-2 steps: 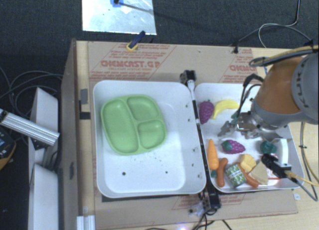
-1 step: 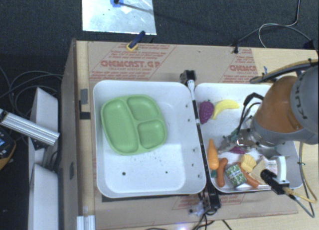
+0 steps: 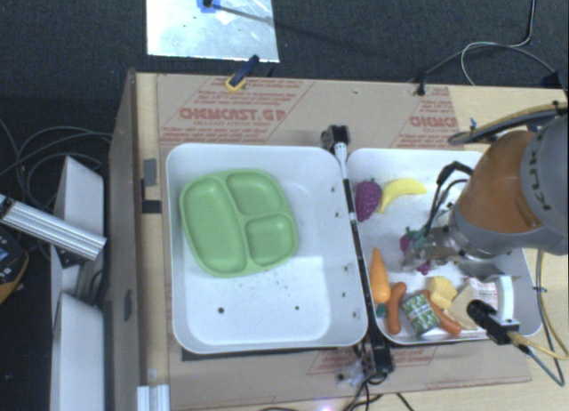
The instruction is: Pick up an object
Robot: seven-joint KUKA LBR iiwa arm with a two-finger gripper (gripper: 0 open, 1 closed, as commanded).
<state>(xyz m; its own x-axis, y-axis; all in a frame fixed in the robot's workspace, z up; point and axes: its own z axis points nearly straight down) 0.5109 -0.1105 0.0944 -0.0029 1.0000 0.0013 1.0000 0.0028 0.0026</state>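
The right bin (image 3: 418, 169) holds several toy foods. A purple grape bunch (image 3: 367, 196) and a yellow banana (image 3: 403, 190) lie at its far left. An orange carrot (image 3: 380, 278), a red-orange sausage (image 3: 396, 305), a green can (image 3: 419, 313) and a yellow piece (image 3: 441, 292) crowd the near edge. My gripper (image 3: 425, 253) is low in the middle of this bin, right over a small purple object (image 3: 408, 242) that it partly covers. Whether the gripper touches that object is hidden by the wrist.
The left bin (image 3: 311, 311) carries a green divided plate (image 3: 238, 221). A white packet (image 3: 485, 292) lies near the right bin's front right corner. The arm's orange band (image 3: 502, 189) hangs over the right bin's right half. A cable clip (image 3: 336, 138) sits at the bins' far junction.
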